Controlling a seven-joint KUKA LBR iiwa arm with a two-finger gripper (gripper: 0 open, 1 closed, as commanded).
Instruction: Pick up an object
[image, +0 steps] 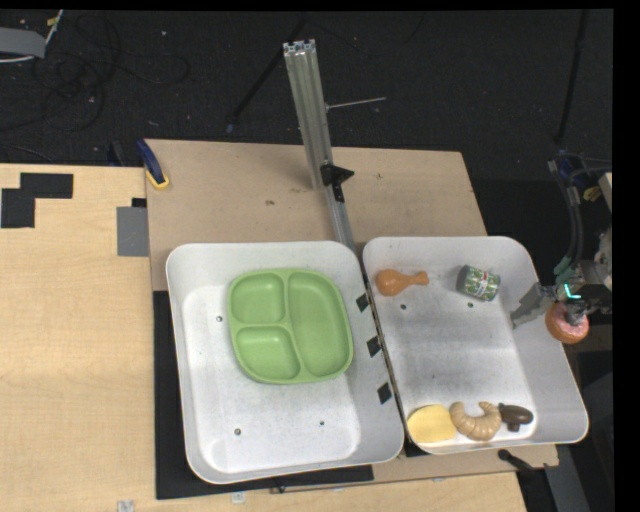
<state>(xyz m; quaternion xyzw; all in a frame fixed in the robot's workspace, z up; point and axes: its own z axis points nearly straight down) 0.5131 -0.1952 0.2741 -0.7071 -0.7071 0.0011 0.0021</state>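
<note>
The right bin (450, 340) holds several small objects. An orange drumstick-shaped toy (399, 281) lies near its far left corner and a green can (479, 282) lies on its side at the far right. Along the near edge sit a yellow piece (432, 425), a tan curled piece (476, 420) and a small brown piece (515, 416). My gripper (548, 303) hangs at the right rim of this bin, right of the can and apart from it. Nothing shows in its grasp.
The left bin (200, 400) carries a green divided plate (290, 325). An upright metal post (310, 120) stands behind the gap between the bins. Black clips (372, 345) line the seam between the bins. Cables and dark floor lie beyond the bench.
</note>
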